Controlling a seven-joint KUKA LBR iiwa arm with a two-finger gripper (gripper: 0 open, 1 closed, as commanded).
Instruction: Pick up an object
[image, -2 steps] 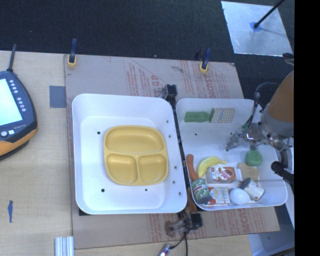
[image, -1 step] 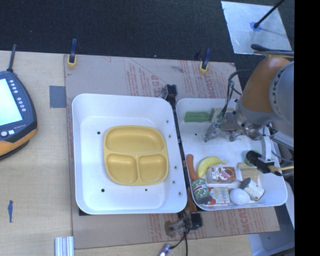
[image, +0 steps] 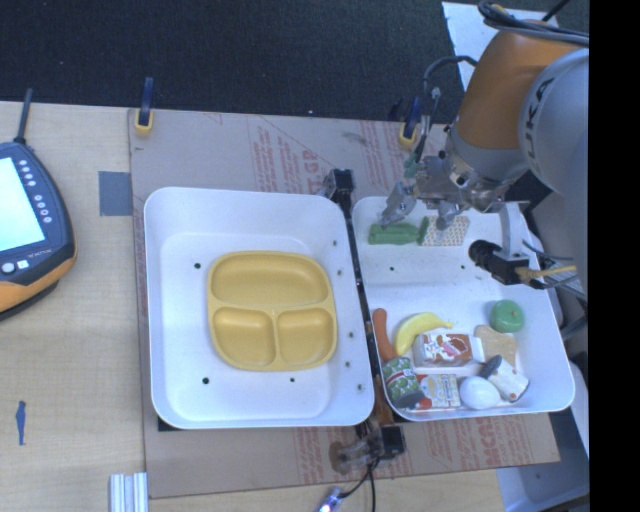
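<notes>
My gripper (image: 420, 212) hangs over the far left corner of the right bin (image: 440, 275), fingers spread open with nothing between them. A flat green object (image: 392, 235) lies on the bin floor just below the left finger (image: 397, 205). A pale dotted cracker (image: 450, 232) rests beside it, under the right finger. At the near end of that bin sit an orange carrot (image: 380, 335), a banana (image: 420, 327), a red-and-white carton (image: 443, 348), a green round piece (image: 507, 316), a toast slice (image: 497, 345), a white egg (image: 478, 392) and a green packet (image: 402, 385).
The left bin (image: 175, 300) holds a yellow divided plate (image: 272, 308). A teach pendant (image: 28, 225) lies on the bench at the far left. Clamps (image: 145, 118) pin the cardboard sheet at the back. The middle of the right bin is bare.
</notes>
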